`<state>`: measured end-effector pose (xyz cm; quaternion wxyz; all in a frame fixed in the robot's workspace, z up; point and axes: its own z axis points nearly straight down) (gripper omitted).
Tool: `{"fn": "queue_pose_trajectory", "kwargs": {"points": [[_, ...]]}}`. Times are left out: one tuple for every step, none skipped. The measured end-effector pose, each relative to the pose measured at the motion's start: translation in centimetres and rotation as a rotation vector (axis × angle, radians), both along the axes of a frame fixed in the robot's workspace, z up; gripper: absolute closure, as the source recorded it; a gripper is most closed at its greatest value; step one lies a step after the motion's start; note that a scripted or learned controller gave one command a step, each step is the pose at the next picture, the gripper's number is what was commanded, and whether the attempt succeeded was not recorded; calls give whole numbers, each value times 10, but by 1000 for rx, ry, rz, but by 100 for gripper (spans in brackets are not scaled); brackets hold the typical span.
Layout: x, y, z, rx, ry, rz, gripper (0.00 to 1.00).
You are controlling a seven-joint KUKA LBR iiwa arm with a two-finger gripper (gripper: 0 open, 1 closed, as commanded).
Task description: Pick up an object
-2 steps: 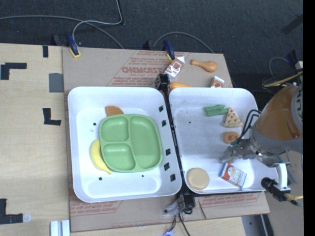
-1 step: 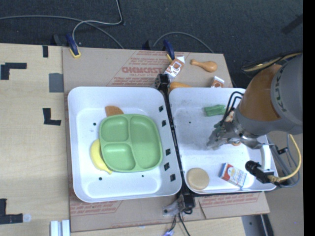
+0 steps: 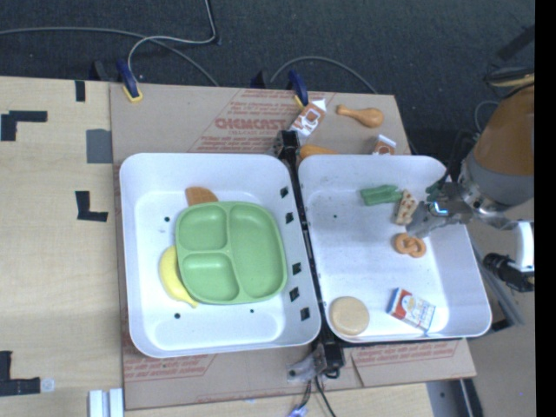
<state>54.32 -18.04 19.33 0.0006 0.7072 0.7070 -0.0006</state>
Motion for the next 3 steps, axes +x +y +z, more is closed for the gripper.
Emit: {"fn": "queue_pose_trajectory", "kwargs": {"points": [[0, 0, 0, 0, 1, 0, 0], [16, -33, -106, -4, -8, 1, 0], [16, -33, -96, -5, -9, 1, 100]]}}
